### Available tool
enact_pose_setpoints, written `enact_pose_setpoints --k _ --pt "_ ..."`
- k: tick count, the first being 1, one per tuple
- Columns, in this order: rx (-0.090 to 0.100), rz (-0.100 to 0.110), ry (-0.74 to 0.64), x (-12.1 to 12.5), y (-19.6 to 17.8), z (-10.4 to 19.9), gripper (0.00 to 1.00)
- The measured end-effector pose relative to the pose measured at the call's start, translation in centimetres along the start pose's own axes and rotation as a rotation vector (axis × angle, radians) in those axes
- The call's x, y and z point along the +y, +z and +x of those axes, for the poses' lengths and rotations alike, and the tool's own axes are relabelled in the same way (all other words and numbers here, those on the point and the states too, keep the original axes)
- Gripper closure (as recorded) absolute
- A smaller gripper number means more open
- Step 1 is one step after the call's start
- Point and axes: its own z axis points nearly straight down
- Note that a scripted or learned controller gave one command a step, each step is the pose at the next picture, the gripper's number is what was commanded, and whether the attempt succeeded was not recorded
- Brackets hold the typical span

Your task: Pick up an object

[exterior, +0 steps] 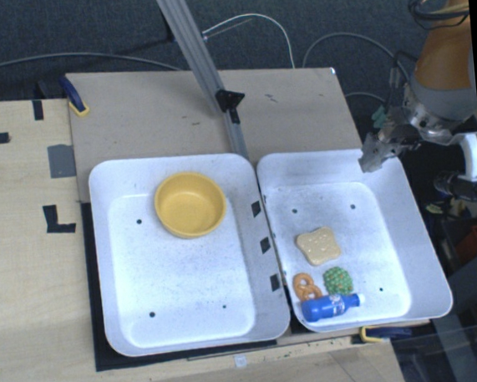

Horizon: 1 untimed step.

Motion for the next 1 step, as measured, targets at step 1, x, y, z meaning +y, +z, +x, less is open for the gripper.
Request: enact_pose_setpoints --k 1 --pt "0.002 0.005 -0.004 -1.67 1.20 5.17 1.00"
